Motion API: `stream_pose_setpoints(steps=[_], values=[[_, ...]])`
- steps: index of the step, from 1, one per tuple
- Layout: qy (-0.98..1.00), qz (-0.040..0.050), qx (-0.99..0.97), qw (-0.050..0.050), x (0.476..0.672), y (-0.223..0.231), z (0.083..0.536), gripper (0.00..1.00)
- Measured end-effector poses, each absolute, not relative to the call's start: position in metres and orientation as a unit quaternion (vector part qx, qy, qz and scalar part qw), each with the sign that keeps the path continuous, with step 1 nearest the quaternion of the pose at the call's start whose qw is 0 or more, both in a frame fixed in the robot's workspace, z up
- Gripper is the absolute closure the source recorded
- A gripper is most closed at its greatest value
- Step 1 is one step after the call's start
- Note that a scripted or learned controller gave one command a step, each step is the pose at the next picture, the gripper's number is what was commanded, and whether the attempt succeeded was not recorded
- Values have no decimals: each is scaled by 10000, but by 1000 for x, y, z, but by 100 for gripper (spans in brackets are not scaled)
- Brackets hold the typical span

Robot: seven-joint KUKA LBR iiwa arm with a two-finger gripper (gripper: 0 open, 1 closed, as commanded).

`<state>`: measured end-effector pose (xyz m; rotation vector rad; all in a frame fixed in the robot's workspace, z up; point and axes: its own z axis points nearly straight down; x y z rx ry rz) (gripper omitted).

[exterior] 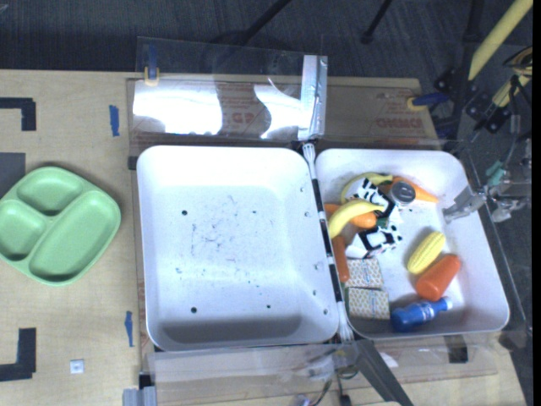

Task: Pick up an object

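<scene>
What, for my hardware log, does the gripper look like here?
The gripper looks pale grey and metallic, with a small, angular build. It is blurred, so any markings or cabling on it are too faint to tell.

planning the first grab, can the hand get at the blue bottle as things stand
Probably yes. The blue bottle lies at the near edge of the right bin with nothing on top of it; only the orange piece beside it crowds one side. The hand is over that bin's right rim.

Gripper point(461, 203) low at the view's right, arm mostly out of frame
</scene>
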<state>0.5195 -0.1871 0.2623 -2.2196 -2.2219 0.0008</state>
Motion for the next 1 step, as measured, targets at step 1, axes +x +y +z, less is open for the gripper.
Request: stream_pose_setpoints(steps=[1], values=[[-7186,-1,-6954,-1,540,-212,140,0]])
